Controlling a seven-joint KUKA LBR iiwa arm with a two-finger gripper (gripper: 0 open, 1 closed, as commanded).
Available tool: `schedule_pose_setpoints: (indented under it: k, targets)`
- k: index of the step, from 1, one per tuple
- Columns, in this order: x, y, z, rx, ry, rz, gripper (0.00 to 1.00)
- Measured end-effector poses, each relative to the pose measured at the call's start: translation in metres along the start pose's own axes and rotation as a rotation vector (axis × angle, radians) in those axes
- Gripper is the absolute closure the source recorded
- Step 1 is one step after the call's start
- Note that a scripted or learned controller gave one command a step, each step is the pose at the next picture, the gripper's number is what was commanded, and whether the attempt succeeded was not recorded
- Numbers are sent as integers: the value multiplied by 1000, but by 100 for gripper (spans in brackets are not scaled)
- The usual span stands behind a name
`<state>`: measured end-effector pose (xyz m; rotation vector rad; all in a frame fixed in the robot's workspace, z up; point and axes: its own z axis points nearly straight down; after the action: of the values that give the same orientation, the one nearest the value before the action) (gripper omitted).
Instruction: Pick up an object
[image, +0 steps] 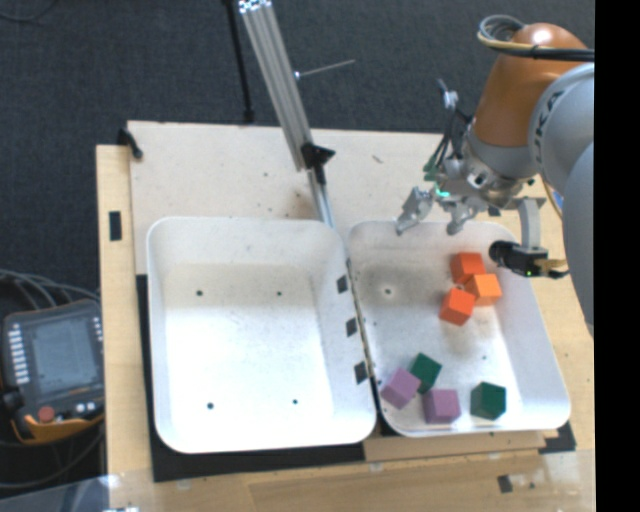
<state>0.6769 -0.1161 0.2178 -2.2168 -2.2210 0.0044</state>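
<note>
My gripper (433, 218) hangs above the far rim of the right bin (530, 400), fingers spread open with nothing between them. Three orange cubes (466, 266) (487, 288) (457, 305) cluster in the right bin, just right of and nearer than the gripper. Toward the bin's near edge lie two purple cubes (401, 387) (440, 405) and two green cubes (426, 370) (488, 399).
The left bin (160, 300) sits beside the right one, sharing a raised divider. A slanted metal pole (285, 95) rises from the back of the bench between the bins. A teach pendant (55, 360) rests off the bench at the left.
</note>
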Motion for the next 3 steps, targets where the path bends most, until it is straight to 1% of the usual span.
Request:
schedule_pose_setpoints:
  k: [1,2,3]
  targets:
    - [-1,1,-3,-5,-3,-2,0]
    - [1,2,59,0,-2,-4,0]
    - [1,3,100,-2,-3,-5,0]
